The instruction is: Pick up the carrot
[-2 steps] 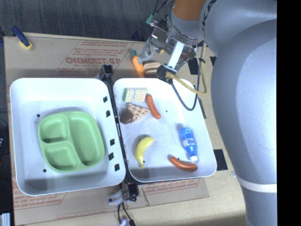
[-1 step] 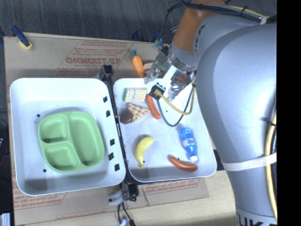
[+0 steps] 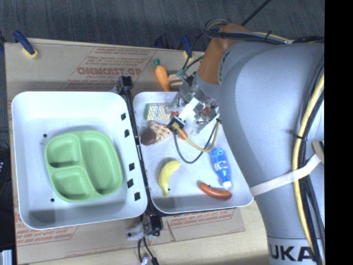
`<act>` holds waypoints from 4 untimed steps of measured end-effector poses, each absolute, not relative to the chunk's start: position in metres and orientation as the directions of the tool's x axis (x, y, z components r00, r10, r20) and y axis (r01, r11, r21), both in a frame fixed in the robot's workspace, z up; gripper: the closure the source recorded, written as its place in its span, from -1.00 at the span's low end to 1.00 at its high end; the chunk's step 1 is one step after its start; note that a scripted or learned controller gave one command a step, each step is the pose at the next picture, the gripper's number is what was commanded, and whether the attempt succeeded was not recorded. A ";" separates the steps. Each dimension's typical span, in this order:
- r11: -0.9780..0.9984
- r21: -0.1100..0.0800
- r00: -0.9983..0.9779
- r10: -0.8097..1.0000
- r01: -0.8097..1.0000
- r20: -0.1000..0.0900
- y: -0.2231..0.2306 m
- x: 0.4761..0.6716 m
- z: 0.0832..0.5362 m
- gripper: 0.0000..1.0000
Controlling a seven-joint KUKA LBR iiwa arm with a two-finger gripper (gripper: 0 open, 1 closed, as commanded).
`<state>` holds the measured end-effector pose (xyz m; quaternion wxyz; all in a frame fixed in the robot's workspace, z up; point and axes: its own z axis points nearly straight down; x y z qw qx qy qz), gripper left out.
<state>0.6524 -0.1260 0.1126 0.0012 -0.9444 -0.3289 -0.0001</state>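
Observation:
The carrot (image 3: 161,76), orange with a green top, lies on the cardboard just behind the far rim of the right bin (image 3: 242,199), outside it. My gripper (image 3: 186,93) hangs over the bin's far edge, a little to the right of the carrot and apart from it. Nothing shows held in it. The grey arm covers the right side of the bin.
The right bin holds a green-and-white packet (image 3: 157,112), a waffle cone (image 3: 160,131) by a brown lump (image 3: 147,138), a banana (image 3: 168,175), a blue bottle (image 3: 219,166) and a sausage (image 3: 215,190). A green divided plate (image 3: 84,164) sits in the left bin (image 3: 22,109).

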 end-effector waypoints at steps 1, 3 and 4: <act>-0.890 -0.002 0.890 0.457 0.457 0.005 -0.113 0.653 0.111 -1.00; -0.953 -0.004 0.953 0.302 0.302 -0.003 -0.076 0.590 0.251 1.00; -0.979 -0.004 0.979 0.205 0.205 -0.003 -0.153 0.604 0.288 1.00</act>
